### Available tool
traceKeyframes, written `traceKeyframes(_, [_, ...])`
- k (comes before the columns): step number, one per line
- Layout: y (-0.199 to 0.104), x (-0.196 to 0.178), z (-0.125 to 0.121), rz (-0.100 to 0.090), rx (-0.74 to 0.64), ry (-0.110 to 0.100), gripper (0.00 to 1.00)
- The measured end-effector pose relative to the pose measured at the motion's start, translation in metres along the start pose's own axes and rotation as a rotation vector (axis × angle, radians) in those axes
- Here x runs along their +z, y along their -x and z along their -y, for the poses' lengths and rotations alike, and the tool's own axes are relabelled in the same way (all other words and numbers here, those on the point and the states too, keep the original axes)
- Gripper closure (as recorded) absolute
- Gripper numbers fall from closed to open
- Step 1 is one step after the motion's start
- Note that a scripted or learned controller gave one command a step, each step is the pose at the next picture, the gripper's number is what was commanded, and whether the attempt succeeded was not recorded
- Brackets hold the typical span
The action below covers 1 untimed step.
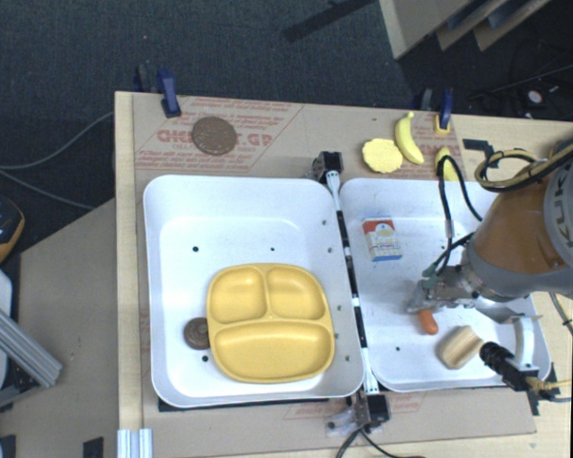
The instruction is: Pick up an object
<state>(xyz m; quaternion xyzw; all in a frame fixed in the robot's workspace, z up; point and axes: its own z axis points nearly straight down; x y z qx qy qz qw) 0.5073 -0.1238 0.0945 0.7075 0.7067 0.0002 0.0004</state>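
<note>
My gripper [431,300] hangs low in the right bin [394,363], near its middle. A small orange carrot-like piece [428,322] lies on the bin floor just below the gripper tip, touching or nearly touching it. To the lower right of the gripper a tan bread-roll piece [458,346] rests on the floor. A small white carton with red and blue print [384,240] lies at the back left of this bin, apart from the gripper.
The left bin [174,229] holds a yellow divided plate [267,321] and a brown disc [197,333] beside it. On the bench behind the bins lie a banana [409,138], a yellow wavy piece [383,155] and a brown disc [214,134]. Cables [447,191] trail over the right bin's back.
</note>
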Motion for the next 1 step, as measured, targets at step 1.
traceKeyframes(1, [-0.111, -0.0962, -0.039, -0.004, -0.015, 0.012, 1.0])
